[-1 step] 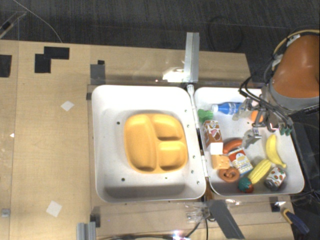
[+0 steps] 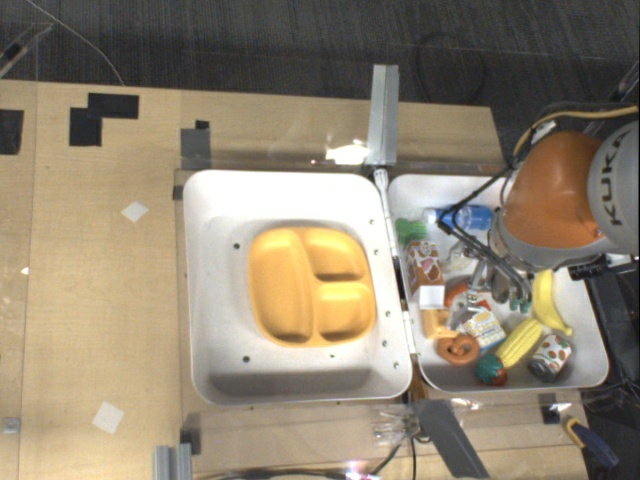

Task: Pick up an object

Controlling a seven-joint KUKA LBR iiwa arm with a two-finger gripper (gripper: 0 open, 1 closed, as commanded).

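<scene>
— Across the wooden bench, what takes up the most room?
— Two white bins. The left bin holds a yellow divided tray, roughly centred. The right bin is crowded with small things.
— And the arm?
— The grey arm, with its orange band, reaches over the right bin. Its gripper hangs low among the clutter; whether the claw is spread or closed, or has anything, I cannot tell.
— Which things lie there?
— A banana just right of the gripper, a corn cob below it, a can at the lower right, an orange ring-shaped toy, and a green ball near the front wall.
</scene>
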